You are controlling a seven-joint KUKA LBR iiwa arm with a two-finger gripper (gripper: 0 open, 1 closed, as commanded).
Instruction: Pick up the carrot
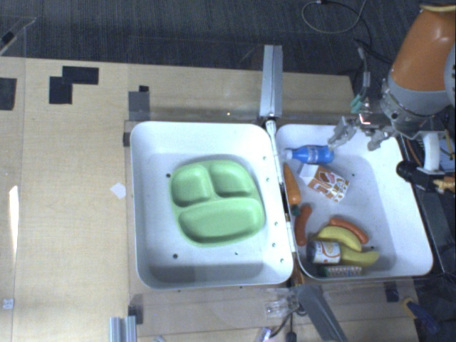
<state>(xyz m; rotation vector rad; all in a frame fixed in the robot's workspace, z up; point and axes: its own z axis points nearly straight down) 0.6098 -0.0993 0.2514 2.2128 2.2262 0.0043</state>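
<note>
Carrot [291,184] lies in the right bin [399,266], hard against its left wall, long axis running roughly along that wall, just below the blue bottle [311,154]. A small printed packet [328,185] sits near its right side; a reddish sausage-like item [303,221] lies just below its lower end. Gripper [360,128] hovers over the bin's upper edge, well apart from the carrot, fingers [343,131] spread wide and holding nothing. Judged a rigid toy: light, stiff, smooth and likely slippery, tapered. Best hold looks to be mid-length, fingers closing across the narrow width. Wall contact leaves little room for the left finger; risk of a glancing grip or the carrot rolling away.
</note>
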